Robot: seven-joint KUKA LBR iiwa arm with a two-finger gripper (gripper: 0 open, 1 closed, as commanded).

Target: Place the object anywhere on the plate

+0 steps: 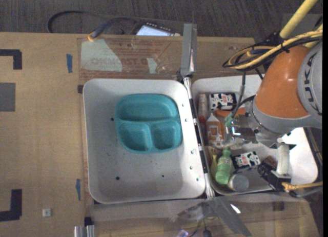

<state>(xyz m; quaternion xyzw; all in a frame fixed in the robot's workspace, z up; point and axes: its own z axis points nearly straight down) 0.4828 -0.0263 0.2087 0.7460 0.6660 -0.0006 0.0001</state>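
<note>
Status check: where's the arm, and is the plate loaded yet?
Gripper over right bin, among cartons and bottles. Teal plate in left bin, nothing on it.

arm [307, 84]: letters "UK" legible | cardboard sheet [123, 59]: faded print, unreadable

Tabletop [41, 143], tan board, lying under both bins. Left bin [102, 179] sitting center; right bin [302, 166] touching it at 3 o'clock. Clear plastic sheet [123, 56] lying at 12 o'clock of left bin. Blue tape strip [69, 62] sticking at 10 o'clock, another [78, 189] at 8 o'clock. Black corner marks [13, 56] showing along left edge. Dark cable [66, 18] looping on carpet floor [215, 0] at 11 o'clock.
</note>
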